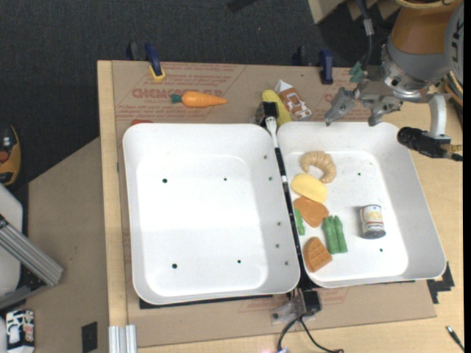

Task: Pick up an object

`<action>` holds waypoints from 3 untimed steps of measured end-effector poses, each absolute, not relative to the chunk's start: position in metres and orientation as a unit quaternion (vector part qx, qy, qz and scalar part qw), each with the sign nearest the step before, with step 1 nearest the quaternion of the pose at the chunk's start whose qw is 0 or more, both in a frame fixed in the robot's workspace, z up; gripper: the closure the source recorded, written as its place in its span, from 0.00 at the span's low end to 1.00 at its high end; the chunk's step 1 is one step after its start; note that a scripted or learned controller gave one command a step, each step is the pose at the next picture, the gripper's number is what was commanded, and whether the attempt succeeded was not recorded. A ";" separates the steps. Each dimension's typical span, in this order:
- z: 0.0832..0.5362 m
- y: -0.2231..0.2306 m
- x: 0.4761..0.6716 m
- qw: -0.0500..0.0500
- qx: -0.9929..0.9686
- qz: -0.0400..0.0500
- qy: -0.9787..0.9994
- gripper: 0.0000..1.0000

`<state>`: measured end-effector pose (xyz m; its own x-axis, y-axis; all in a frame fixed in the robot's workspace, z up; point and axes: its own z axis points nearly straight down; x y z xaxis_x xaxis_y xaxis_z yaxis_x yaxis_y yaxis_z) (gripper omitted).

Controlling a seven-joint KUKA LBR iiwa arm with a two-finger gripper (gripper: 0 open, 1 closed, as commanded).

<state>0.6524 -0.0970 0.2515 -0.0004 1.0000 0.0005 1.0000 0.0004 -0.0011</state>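
The arm point(421, 20) is cut off by the picture's top and right edges, so only its orange band and wrist show. The label on the small can point(373, 220) in the right bin point(412, 190) is too small to read, and the green piece point(299, 223) beside the divider is mostly hidden under the orange food point(312, 211)

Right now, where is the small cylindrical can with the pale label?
The small cylindrical can stands in the right white bin, on its right side, apart from the green toy vegetable to its left.
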 end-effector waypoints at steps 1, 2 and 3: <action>0.180 -0.098 0.616 0.004 -0.708 0.003 -0.707 0.00; 0.085 -0.102 0.575 0.003 -0.709 0.001 -0.706 0.00; 0.085 -0.091 0.631 -0.002 -0.706 -0.002 -0.708 0.00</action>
<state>0.6315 -0.0906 0.0852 -0.0030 1.0000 -0.0005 1.0000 0.0030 0.0050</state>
